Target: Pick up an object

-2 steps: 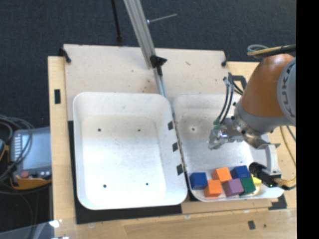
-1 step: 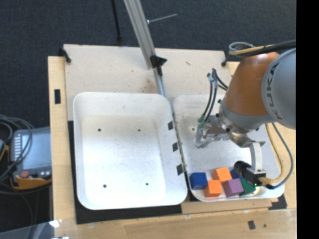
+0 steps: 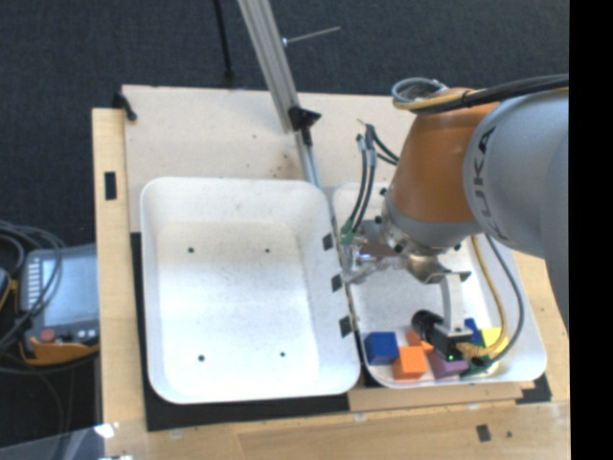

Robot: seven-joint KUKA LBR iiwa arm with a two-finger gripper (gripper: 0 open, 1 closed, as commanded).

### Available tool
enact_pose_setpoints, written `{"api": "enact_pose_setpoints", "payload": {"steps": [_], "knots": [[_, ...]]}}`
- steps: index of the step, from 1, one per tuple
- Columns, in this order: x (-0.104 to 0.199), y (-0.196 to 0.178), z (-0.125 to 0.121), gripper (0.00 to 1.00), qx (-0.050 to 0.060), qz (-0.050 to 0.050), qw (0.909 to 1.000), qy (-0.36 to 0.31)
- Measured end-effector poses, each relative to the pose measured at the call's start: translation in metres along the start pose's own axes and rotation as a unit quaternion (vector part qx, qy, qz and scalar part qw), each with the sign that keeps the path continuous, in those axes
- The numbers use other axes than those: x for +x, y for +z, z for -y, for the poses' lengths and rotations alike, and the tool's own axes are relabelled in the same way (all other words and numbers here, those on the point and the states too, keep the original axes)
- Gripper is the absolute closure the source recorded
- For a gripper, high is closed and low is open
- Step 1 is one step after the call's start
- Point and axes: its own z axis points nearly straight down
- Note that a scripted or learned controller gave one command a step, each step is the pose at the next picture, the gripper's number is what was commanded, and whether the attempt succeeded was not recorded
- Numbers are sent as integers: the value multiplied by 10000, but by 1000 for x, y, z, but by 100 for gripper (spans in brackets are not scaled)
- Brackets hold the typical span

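Several small objects lie bunched at the front of the right bin (image 3: 522, 300): a blue block (image 3: 381, 346), an orange block (image 3: 414, 362), a purple piece (image 3: 448, 363), a yellow piece (image 3: 488, 337) and a small blue piece (image 3: 470, 328). The grey arm with its orange band reaches in from the right and covers most of that bin. My gripper (image 3: 427, 268) hangs below the wrist, just behind the cluster and above the bin floor. The wrist hides its tips. I see no object held in it.
The left bin (image 3: 158, 257) is a wide white tray beside the right one. A slanted metal rail (image 3: 273, 56) rises from the bench behind the bins. Cables loop around the wrist. A pendant with cables sits off the bench at the left.
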Motion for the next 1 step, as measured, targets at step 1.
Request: {"api": "enact_pose_setpoints", "payload": {"steps": [1], "knots": [[53, 9, 9, 100, 19, 4, 10000, 9]]}}
